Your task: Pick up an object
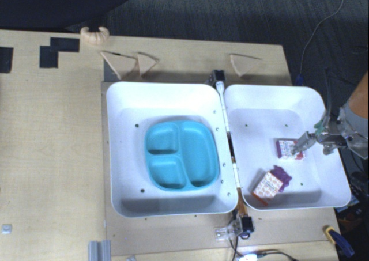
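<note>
Two small items lie in the right bin (288,104). One is a purple and white packet (285,148) near the bin's middle right. The other is a small box (270,184) with a purple end and a white and red patterned face, close to the front wall. My gripper (304,143) comes in from the right edge, low over the bin floor, its tip right beside the packet's right end. Whether it touches the packet is unclear. The box sits apart from it, to the front left.
A blue divided plate (182,154) lies in the left bin (124,139). A ridge (228,139) separates the two bins. Cables and a connector (242,228) sit at the bench's front edge. The grey arm (353,133) overhangs the right bin's right wall.
</note>
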